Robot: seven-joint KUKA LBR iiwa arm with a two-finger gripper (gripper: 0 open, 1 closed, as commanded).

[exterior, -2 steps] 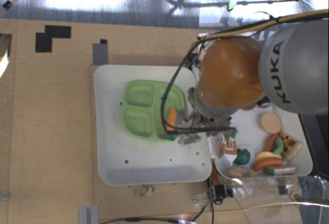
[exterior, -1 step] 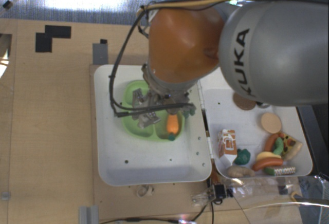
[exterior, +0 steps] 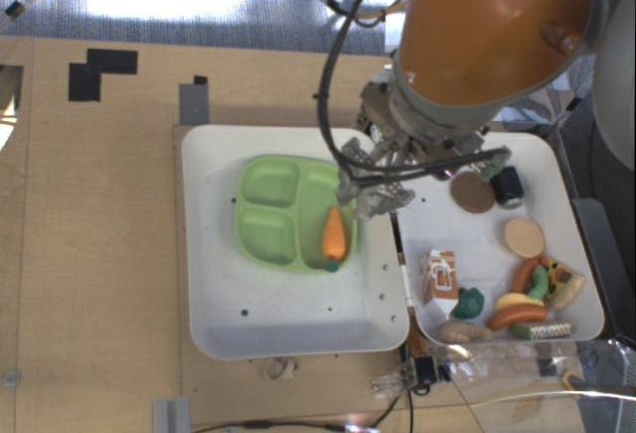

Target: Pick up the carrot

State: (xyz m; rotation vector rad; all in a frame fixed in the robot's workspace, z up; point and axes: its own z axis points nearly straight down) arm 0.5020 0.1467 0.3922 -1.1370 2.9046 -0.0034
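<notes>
Count: two white bins on the wooden bench (exterior: 89,252), side by side. Left bin (exterior: 288,322) holds one green divided tray (exterior: 273,213) and one carrot (exterior: 334,234). Right bin (exterior: 556,173) holds a loose group of toy foods: one brown disc (exterior: 473,193), one dark can (exterior: 508,186), one tan round biscuit (exterior: 524,237), one small carton (exterior: 439,274), one green lump (exterior: 469,302), one hot dog (exterior: 519,310), one red-and-green piece (exterior: 531,277) next to a pale wedge (exterior: 564,284), and one pale potato-like piece (exterior: 463,330) at the near edge

Carrot: lies in the right-hand compartment of the green tray, against its right rim. Long axis runs roughly away from the camera toward it, near vertical in the view. Narrow tip points up toward the far side; the broad end with the green top (exterior: 330,264) sits at the near corner of the tray

Arm: enters from the right, orange band large in the upper centre, wrist angled down and left over the divider between the bins. Claw (exterior: 370,185) sits low, just above and to the right of the carrot's tip, close to it but nothing seen gripped. Finger spread: cannot tell, linkage and cables clutter that spot
</notes>
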